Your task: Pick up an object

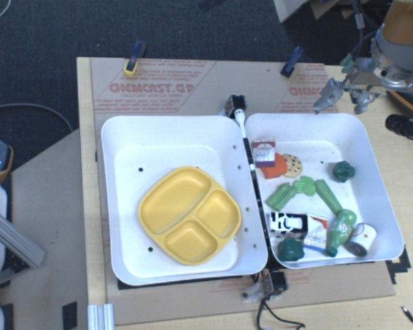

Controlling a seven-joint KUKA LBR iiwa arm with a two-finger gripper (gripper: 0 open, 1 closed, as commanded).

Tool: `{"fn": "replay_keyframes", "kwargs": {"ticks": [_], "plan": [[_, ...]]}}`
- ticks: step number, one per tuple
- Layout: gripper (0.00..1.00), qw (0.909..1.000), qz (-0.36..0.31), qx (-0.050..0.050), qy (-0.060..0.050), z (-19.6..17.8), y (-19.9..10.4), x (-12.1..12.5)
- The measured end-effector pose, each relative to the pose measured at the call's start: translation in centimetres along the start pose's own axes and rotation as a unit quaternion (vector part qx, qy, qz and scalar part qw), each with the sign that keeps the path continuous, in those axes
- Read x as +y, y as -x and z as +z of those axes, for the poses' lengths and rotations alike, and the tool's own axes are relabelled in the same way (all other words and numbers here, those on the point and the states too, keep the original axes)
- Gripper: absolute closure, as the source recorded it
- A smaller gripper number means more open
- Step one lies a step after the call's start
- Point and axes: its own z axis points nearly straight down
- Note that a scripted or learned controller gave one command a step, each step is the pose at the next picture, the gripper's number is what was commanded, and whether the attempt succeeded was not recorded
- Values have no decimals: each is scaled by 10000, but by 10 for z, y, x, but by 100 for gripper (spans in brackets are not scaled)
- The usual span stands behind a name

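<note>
The right bin [372, 150] holds a crowded heap: green toys [328, 196], a small carton [263, 152], a cookie [290, 165], a can [362, 239]. The claw [344, 99] hovers above the bin's far rim, fingers spread, holding nothing. Packed this tightly, a descent could clip neighbours or pinch two pieces. The left bin [124, 150] carries a yellow tray [189, 214], well apart.

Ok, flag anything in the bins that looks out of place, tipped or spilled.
Nothing looks spilled or damaged. The yellow divided plate sits askew in the left bin, rotated against its walls. In the right bin the items lie jumbled toward the near side, the green bottle tipped over. The gripper hangs above that bin's far rim.
</note>
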Motion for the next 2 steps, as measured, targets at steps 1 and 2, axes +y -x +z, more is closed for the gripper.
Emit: {"fn": "replay_keyframes", "kwargs": {"ticks": [1,2], "plan": [[0,10000,-2,6,-26,63,-3,0],[0,10000,3,5,-26,119,6,-5]]}}
